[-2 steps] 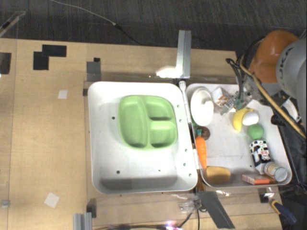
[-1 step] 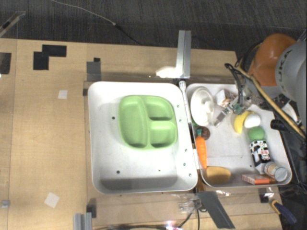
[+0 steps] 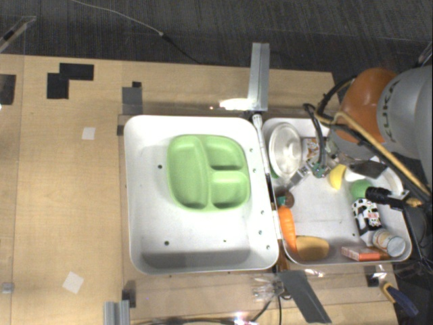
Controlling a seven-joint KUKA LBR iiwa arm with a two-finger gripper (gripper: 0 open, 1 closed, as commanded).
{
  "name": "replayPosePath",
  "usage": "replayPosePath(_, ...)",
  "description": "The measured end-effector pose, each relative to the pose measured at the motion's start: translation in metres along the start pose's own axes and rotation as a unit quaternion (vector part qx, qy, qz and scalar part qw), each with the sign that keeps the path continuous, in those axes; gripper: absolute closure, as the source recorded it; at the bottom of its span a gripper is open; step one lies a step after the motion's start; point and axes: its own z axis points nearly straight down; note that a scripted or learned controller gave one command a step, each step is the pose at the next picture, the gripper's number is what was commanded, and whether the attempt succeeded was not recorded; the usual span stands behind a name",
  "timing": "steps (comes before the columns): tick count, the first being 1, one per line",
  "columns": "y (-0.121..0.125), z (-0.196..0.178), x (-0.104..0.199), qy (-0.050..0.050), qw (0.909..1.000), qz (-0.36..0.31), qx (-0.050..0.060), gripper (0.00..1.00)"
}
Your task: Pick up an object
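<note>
Grey and orange, the arm reaches in from the right over the right-hand white bin (image 3: 318,215). I see the gripper (image 3: 312,162) low at that bin's far side, between the shiny metal bowl (image 3: 284,147) and the small yellow object (image 3: 336,175); whether it is clenched or released I cannot tell. I judge this the reaching step. Next I need it centred on one object before closing.

A robotics lab: plywood bench (image 3: 61,202), metal brackets (image 3: 259,80), loose cables (image 3: 101,9), twin white bins (image 3: 145,181).
</note>
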Motion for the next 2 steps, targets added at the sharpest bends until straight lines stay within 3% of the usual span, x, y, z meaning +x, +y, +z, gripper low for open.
replayPosePath(1, -0.031, 0.000, -0.024, 0.000, 0.9916, 0.130, -0.001, 0.00)
replayPosePath(2, -0.069, -0.002, 0.007, -0.001, 0.9907, 0.136, -0.001, 0.00)
